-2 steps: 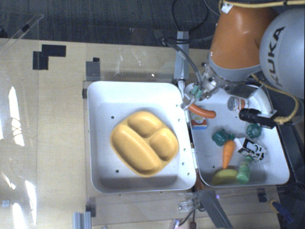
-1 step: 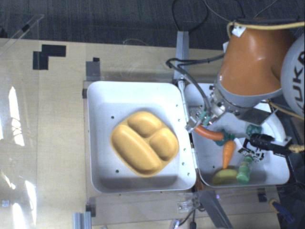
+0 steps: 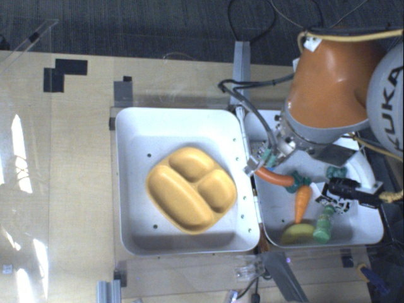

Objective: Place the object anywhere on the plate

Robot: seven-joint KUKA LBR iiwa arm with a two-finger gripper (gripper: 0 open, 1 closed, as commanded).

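A yellow plate (image 3: 191, 188) with three compartments lies in the middle of the left white bin (image 3: 132, 137). My gripper (image 3: 260, 161) hangs over the left edge of the right bin (image 3: 372, 229), beside the wall between the two bins. Just under its tip lies the left end of a red-orange carrot (image 3: 276, 177), which stretches to the right. The view does not show whether the gripper is touching the carrot. The arm's orange band and grey wrist hide the back of the right bin.
In the right bin there are also a paler orange carrot (image 3: 303, 202), a yellow-green fruit (image 3: 295, 233), a green bottle (image 3: 324, 225) and a small teal piece (image 3: 337, 171). The bare bench (image 3: 57, 188) stretches away to the left of the bins.
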